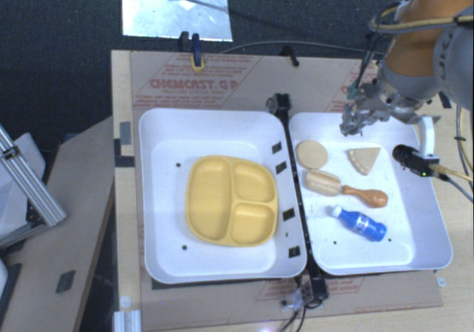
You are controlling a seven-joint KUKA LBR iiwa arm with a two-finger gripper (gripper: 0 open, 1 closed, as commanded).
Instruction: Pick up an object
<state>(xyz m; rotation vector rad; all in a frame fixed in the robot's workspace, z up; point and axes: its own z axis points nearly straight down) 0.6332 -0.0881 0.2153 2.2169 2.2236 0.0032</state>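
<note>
The arm [426, 34] is reaching in from the right, its orange band sitting high above the far right corner of the bench [200, 75]. The gripper [354, 124] is hanging over the far edge of the right bin [429, 241], above bare white floor just beyond the objects. Whether the tool is apart or together cannot be told from this slant, as its tip is showing only as a dark, blurred cluster; nothing is showing between it and the bin floor.

Four objects are lying in the right bin. A round tan disc [312, 153] is resting near the bin's left wall, nearest to the gripper but apart from it. To its right, a pale wedge-shaped piece [364, 159] is lying with its point turned toward the near side. Nearer to the camera, a wooden-handled tool [345, 187] is lying slantwise, its pale thick end just beside the disc and its brown handle pointing right. Nearer still, a small blue bottle [361, 224] with a white cap is lying on its side, well apart from the gripper.

In the left bin [159, 197], a yellow divided plate [231, 200] with three compartments is sitting roughly in the middle. A black clip strip [289, 175] is running along the seam between the two bins.
</note>
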